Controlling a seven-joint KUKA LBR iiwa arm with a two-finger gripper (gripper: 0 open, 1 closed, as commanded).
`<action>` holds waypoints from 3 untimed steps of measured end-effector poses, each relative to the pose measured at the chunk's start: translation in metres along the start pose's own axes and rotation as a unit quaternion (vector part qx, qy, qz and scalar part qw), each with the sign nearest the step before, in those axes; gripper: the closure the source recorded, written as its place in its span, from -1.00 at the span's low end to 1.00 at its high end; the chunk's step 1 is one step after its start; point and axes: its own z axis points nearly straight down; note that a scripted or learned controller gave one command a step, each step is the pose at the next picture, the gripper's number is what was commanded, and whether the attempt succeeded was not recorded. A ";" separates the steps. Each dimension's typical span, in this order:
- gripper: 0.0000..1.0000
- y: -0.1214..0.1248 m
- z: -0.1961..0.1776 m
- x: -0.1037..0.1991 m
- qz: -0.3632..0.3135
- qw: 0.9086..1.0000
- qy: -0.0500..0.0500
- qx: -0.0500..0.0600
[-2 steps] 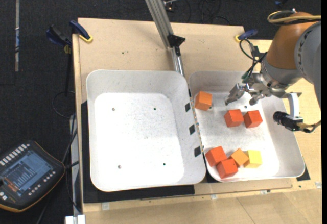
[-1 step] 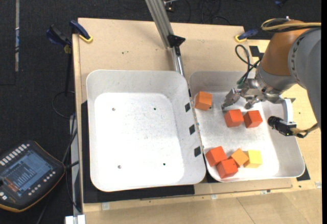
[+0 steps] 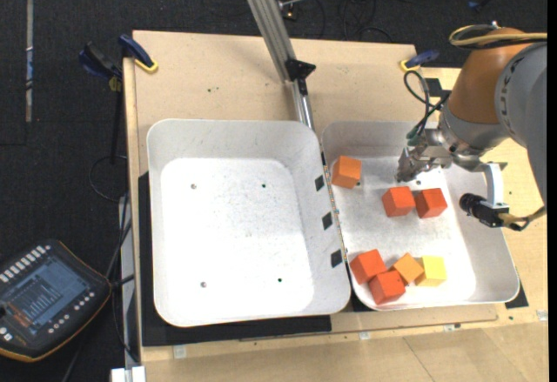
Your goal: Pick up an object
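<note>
Blocks scattered across the right bin (image 3: 487, 276): an orange block (image 3: 347, 171) near the bin's 10 o'clock corner, two red-orange blocks side by side at centre, the left one (image 3: 398, 201) and the right one (image 3: 431, 203) touching or nearly so. Lower down, toward 6 o'clock, a tight cluster: a red block (image 3: 367, 264), another red block (image 3: 387, 285) just below it, an orange block (image 3: 408, 268) beside them, and a yellow block (image 3: 433, 270) at the cluster's 3 o'clock end. Gripper (image 3: 409, 164) hanging low over the right bin, just off the centre pair toward 12 o'clock, close above the left red-orange block, apart from it as far as can be judged. Jaws dark and bunched under the wrist, too indistinct to tell how far apart; nothing seen held between them. Grey arm (image 3: 513, 102) with orange band reaching in from 3 o'clock. Left bin (image 3: 165, 145) white and speckled, touching the right bin along the middle seam. Both bins resting on the tan bench (image 3: 218, 76). Handheld control pendant (image 3: 43, 293) lying off the bench at 8 o'clock.
</note>
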 end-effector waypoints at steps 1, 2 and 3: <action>1.00 0.007 -0.051 -0.009 0.000 1.000 -0.001 -0.003; 1.00 0.015 -0.102 -0.001 -0.002 1.000 0.000 -0.003; 1.00 0.016 -0.129 -0.001 -0.001 1.000 0.000 -0.001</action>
